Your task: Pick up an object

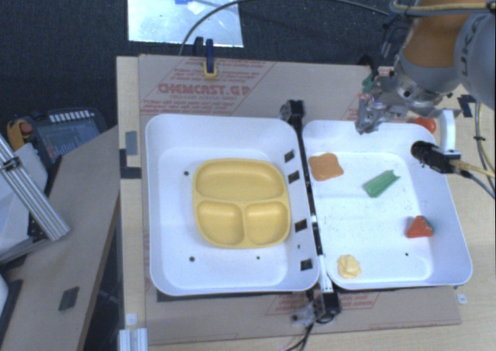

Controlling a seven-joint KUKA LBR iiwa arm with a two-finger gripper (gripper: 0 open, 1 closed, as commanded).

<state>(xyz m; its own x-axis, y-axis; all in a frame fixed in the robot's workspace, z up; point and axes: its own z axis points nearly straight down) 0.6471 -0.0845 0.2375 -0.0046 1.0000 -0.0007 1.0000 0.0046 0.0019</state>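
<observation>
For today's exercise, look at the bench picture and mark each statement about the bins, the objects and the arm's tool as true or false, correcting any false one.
1. The yellow divided tray lies in the left bin. True.
2. The green object lies in the left bin. False: it lies in the right bin.
3. The tool hangs over the far edge of the right bin. True.
4. The tool holds the orange piece. False: the piece lies on the bin floor, apart from the tool.
5. A pale yellow object lies near the right bin's near edge. True.
</observation>
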